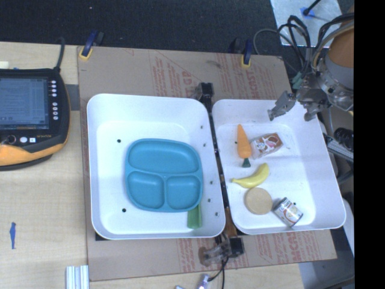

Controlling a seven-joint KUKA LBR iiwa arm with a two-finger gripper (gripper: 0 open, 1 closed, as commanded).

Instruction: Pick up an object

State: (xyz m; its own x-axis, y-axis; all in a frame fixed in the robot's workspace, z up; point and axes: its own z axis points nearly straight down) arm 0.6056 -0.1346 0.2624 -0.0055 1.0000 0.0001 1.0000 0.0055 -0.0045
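Observation:
The right bin [313,161] holds an orange carrot [242,141], a clear snack packet [266,144], a yellow banana [252,177], a tan round disc [258,201] and a small tin can [287,212]. My gripper [295,108] hangs over the bin's far right corner, with its two fingers spread apart and nothing between them. It is open, up and to the right of the packet, and touches no object. The arm's orange band [341,50] shows at the right edge.
The left bin [102,161] holds a blue divided plate [163,174] and a green piece [194,217] at its near right corner. A teach pendant [30,116] lies at the left of the bench. Cables [289,38] loop behind the right bin.

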